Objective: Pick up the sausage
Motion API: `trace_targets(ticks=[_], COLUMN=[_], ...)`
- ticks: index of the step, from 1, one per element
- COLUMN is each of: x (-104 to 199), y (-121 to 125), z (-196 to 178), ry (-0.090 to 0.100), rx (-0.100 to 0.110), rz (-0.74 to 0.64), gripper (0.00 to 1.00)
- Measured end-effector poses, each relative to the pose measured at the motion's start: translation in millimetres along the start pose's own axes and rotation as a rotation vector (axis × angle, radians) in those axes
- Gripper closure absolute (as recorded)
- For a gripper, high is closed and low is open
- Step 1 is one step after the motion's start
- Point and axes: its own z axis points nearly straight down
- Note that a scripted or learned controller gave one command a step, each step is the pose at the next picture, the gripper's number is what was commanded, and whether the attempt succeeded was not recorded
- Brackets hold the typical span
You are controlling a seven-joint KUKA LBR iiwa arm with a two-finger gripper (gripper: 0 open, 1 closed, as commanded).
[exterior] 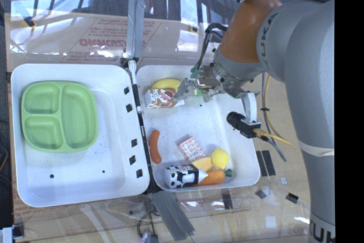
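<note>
Glossy smooth plastic sausage (154, 146), matt green plastic plate (58, 116), smooth white plastic bins (114, 179), glossy orange arm band (250, 28)

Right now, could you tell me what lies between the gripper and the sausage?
In the camera view, bare white bin floor separates the gripper from the sausage; a snack packet sits beside the gripper.

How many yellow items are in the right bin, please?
3: a banana at the far edge, a lemon and a cheese wedge near the front. Others may hide under the arm.

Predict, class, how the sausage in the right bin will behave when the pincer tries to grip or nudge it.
The sausage looks round and smooth, so it may roll or slip. It lies close to the right bin wall, likely crowding one finger. It seems small, probably light.
</note>
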Motion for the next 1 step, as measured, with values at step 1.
trace_targets(ticks=[1], x=[77.4], y=[-34.8], z=[0.1], ry=[-0.001], rx=[0.0], rz=[-0.185], gripper=[0.0])
